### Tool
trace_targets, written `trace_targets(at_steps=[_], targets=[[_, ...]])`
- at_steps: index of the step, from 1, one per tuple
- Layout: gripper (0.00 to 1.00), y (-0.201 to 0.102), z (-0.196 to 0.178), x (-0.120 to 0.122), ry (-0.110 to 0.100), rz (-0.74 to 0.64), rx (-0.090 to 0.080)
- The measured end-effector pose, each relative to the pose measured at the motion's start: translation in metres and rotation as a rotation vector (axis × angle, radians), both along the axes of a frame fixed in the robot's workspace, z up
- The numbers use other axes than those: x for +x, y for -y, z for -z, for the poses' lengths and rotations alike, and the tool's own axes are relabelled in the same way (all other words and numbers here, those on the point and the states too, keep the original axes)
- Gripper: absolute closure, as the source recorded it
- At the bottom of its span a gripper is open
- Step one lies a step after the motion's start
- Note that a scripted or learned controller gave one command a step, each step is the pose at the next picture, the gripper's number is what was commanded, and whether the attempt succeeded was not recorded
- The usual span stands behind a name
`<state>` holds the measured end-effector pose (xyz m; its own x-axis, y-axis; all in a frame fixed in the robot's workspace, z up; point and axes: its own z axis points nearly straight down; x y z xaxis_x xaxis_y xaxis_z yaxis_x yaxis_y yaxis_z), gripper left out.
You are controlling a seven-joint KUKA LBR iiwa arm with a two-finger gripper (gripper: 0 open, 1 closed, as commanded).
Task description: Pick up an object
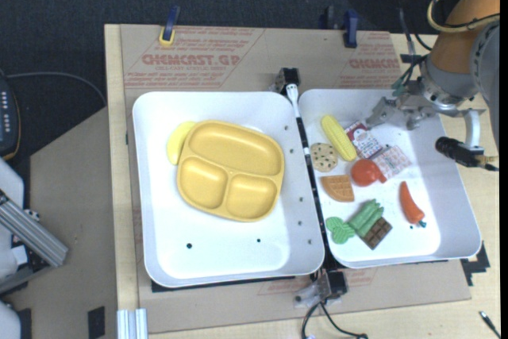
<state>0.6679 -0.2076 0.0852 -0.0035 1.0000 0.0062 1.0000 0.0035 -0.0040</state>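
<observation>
The right bin (444,238) holds several toy foods: a yellow corn cob (338,136), a chocolate-chip cookie (323,156), a red tomato (365,172), an orange waffle piece (338,188), a red-and-white snack packet (379,152), a red-orange chili (411,203), a green leafy piece (355,220) and a brown chocolate bar (377,233). My gripper (394,113) hangs over the back of this bin, right of the corn cob and just behind the snack packet. Nothing shows between its tips.
The left bin (159,242) carries a yellow divided plate (230,169) with a yellow piece (178,140) tucked under its left edge. Blue and yellow clamps sit on the cardboard behind the bins. The arm fills the upper right.
</observation>
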Motion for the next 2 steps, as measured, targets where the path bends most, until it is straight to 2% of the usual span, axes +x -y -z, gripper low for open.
trace_targets(at_steps=[1,2], targets=[[1.0,0.001,-0.012,0.001,0.006,-0.002,-0.006],[1.0,0.007,-0.069,-0.004,0.012,0.003,-0.01]])
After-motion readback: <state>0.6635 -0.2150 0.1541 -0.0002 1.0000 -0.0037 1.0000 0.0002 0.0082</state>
